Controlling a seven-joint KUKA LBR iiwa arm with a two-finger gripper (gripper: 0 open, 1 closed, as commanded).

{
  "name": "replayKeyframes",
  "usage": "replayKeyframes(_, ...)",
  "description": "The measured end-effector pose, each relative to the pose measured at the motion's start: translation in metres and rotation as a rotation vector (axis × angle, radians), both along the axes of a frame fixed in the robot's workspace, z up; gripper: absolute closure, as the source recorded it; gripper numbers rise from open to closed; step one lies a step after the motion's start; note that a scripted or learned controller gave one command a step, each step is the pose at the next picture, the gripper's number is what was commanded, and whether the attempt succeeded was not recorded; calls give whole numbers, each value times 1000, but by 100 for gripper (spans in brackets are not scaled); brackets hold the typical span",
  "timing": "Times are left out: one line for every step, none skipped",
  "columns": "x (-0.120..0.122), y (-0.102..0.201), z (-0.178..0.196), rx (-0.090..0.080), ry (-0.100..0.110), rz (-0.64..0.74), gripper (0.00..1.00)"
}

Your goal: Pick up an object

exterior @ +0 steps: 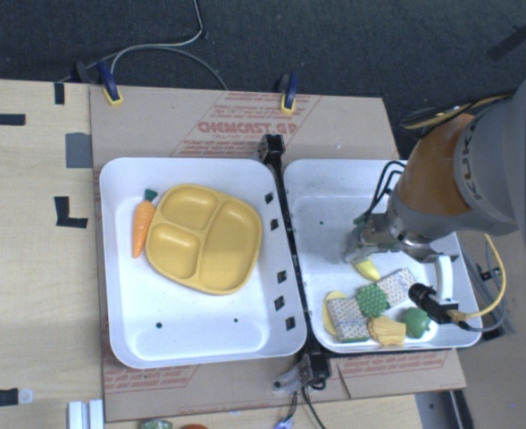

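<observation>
My gripper (363, 250) is down inside the right bin (325, 206), near its middle, with the grey arm and its orange band (432, 164) rising behind it to the right. A small yellow piece (367, 268) lies right below the gripper tip. Just beyond it sits a cluster of toys: a green broccoli-like piece (371, 298), a speckled grey block (345, 315), a second patterned block (396, 284), a yellow ridged piece (387, 332) and a green ball-like piece (415, 320).
The left bin (124, 266) holds a yellow divided plate (203, 238) and an orange carrot (141, 225) at its left. A black divider (285, 239) with clips runs between the bins. Cables hang by the right bin's right wall.
</observation>
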State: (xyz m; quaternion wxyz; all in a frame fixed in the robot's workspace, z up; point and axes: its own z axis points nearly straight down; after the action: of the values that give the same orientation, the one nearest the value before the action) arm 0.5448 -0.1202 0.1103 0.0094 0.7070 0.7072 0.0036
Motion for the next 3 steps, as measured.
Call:
replayKeyframes(0, 0, 0, 0, 1, 0, 0)
replayKeyframes(-6, -56, 6, 8, 20, -1, 0)
replayKeyframes(31, -93, -22, 27, 25, 7, 0)
